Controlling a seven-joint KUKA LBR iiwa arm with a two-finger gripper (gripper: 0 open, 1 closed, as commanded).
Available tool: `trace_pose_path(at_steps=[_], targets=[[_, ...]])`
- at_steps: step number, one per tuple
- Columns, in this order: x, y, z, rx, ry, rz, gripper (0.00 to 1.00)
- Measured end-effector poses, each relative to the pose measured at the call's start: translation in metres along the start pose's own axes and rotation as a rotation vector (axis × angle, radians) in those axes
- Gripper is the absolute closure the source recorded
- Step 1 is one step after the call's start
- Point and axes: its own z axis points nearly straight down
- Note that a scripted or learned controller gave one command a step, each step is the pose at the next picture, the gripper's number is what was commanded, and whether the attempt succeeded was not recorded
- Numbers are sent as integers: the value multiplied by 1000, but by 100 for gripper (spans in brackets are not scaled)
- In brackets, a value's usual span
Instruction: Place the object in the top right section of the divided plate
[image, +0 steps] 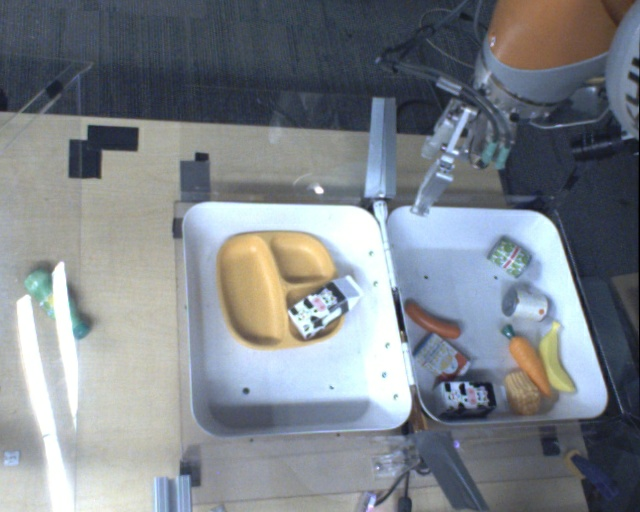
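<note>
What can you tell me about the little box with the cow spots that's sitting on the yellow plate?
The small black-and-white cow-patterned carton looks like a tiny milk box made of printed card, with a dark gabled top end pointing toward the right bin. It lies tipped on its side, turned at a slant. It rests in the lower right section of the yellow divided plate, with its top end poking over the plate's rim. The plate sits in the left shallow white bin. Nothing else touches the carton.
</note>
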Motion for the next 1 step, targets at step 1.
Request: trace_pose_path(at_steps=[1], targets=[[0,0,0,0,0,0,0]])
